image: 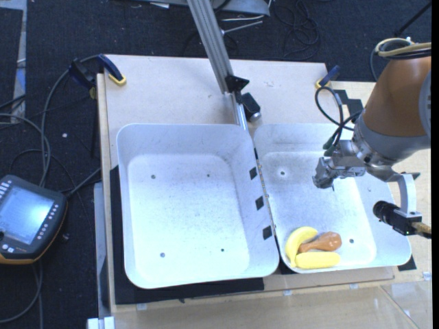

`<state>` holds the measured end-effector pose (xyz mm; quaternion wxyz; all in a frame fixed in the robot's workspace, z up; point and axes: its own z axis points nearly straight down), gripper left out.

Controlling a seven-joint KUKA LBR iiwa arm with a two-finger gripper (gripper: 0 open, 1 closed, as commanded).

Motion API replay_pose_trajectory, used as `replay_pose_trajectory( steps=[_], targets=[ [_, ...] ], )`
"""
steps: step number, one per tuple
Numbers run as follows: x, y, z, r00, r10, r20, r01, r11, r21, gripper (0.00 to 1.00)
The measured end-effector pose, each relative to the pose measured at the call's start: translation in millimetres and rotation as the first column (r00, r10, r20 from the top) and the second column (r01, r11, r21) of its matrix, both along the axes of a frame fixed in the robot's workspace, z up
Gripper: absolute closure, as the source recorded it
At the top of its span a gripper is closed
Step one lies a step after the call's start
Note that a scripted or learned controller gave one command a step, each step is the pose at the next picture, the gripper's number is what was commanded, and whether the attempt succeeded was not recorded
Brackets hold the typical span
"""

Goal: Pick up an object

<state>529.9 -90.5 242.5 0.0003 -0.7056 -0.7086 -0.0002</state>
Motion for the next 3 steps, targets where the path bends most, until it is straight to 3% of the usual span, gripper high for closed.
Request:
replay_pose_trajectory(
  steps=[1,3],
  targets=[
    [16.0,46.2,-3.3,1.000,0.000,0.000,0.000,1.000,0.000,1.00],
    [18.0,150.0,-17.2,1.000,0.000,-0.001,0.000,1.000,0.000,1.00]
  ],
)
